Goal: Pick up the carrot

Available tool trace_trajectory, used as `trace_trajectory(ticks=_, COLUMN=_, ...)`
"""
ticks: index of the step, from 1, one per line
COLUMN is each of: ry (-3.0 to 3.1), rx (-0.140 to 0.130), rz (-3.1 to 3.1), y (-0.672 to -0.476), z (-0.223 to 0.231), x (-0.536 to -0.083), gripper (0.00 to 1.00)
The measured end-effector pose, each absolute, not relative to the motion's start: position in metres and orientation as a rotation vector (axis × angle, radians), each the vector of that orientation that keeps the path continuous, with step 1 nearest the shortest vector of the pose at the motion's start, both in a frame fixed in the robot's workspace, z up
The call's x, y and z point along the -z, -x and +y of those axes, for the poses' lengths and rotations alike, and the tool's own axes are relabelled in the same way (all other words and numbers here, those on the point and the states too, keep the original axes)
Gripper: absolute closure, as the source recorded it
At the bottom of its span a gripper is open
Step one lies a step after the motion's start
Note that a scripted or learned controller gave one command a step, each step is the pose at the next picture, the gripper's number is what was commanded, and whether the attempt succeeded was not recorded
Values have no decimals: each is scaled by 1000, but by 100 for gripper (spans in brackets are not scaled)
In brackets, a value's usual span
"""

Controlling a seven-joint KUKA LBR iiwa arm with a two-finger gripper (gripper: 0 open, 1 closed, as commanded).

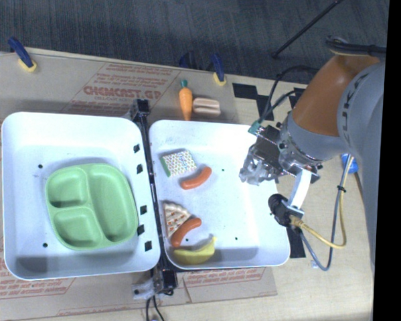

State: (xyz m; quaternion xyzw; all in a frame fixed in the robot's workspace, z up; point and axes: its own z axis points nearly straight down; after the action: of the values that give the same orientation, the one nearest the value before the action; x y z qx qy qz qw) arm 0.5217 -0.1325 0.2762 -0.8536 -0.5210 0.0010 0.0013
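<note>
The carrot, orange with a green top, lies on the cardboard just behind the right bin's far rim, outside both bins. My gripper hangs over the right side of the right bin, well to the right of and nearer than the carrot. Nothing shows between its fingers, and their state is hard to read from above.
A small hot dog bun lies right beside the carrot. The right bin holds a patterned square block, two sausages, a waffle and a banana. A green divided plate sits in the left bin.
</note>
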Motion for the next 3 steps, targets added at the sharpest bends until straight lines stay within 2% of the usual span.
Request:
trace_trajectory(ticks=1, ry=2834, rx=-7, rz=-1343, y=-488, z=-71, x=-220, gripper=100)
trace_trajectory(ticks=2, ry=2694, rx=-5, rz=-1608, y=-515, z=-159, x=-170, gripper=100)
trace_trajectory(ticks=3, ry=2094, rx=-2, rz=-2342, y=-477, z=-180, x=-265, gripper=100)
